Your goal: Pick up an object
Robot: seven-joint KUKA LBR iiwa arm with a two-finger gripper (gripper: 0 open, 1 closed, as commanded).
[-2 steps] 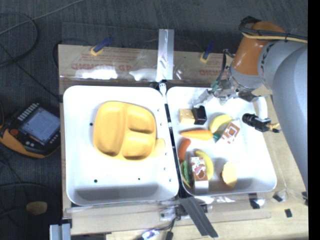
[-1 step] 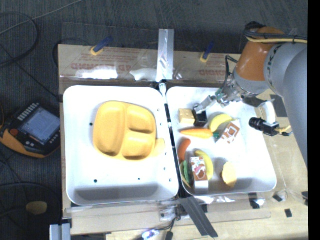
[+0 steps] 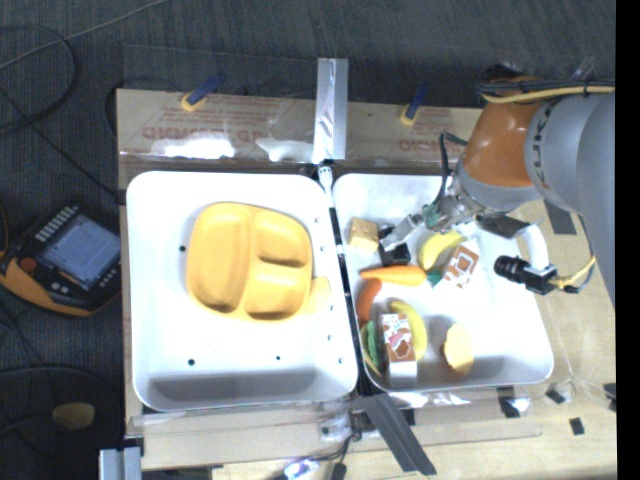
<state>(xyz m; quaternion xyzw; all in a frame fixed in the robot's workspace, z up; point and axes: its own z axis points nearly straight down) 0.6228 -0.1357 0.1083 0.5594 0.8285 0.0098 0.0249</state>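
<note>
- Object for picking: none sits between the end effector's (image 3: 432, 218) fingers; the candidates lie heaped in the right bin (image 3: 520, 358), the landmark used below.
- Yellow divided tray (image 3: 248, 258): largest item, in the left bin (image 3: 160, 368) just beside the right bin, plain moulded plastic with three compartments, no writing visible.
- Arm (image 3: 560, 158): grey with an orange band, reaching in over the right bin's far right corner.
- End effector: low over the right bin's upper middle, just above a yellow-green fruit (image 3: 440, 248); whether it is clenched or released cannot be told.
- Carton (image 3: 398, 346): near the right bin's front left, white with a red label; the print is too small to read.
- Carrot (image 3: 395, 275): orange, lying across the right bin's left half.
- Small packet (image 3: 461, 265): white and orange, mid-bin, markings unreadable.
- Yellow round piece (image 3: 458, 348): near the right bin's front wall.
- Tan cube (image 3: 362, 233): at the right bin's upper left.
</note>
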